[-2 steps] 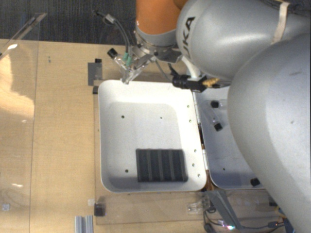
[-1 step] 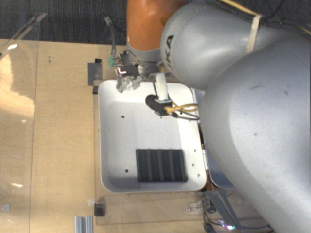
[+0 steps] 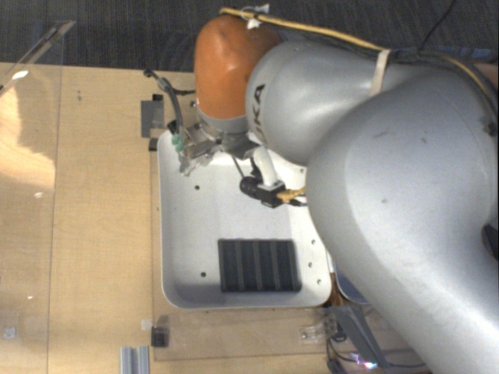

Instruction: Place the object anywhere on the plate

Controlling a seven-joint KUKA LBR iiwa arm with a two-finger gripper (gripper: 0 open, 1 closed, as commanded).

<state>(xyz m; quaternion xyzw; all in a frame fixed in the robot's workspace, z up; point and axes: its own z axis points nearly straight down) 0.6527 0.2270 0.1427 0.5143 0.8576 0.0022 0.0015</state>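
A black ribbed rectangular slab (image 3: 258, 265) lies flat near the front of the left white bin (image 3: 181, 240). My gripper (image 3: 187, 156) hangs below the orange wrist band, over the bin's far left corner, well apart from the slab. A small green bit (image 3: 178, 141) shows at the gripper's left side; what it is cannot be made out. The grey arm covers the right bin, and a sliver of a pale blue-grey round edge (image 3: 348, 290) peeks out beneath it.
Bare white floor lies between the gripper and the slab. Wooden benchtop (image 3: 86, 209) stretches to the left of the bin. Small dark brackets sit at the bin's far left corner (image 3: 153, 117) and near its front left (image 3: 160, 335).
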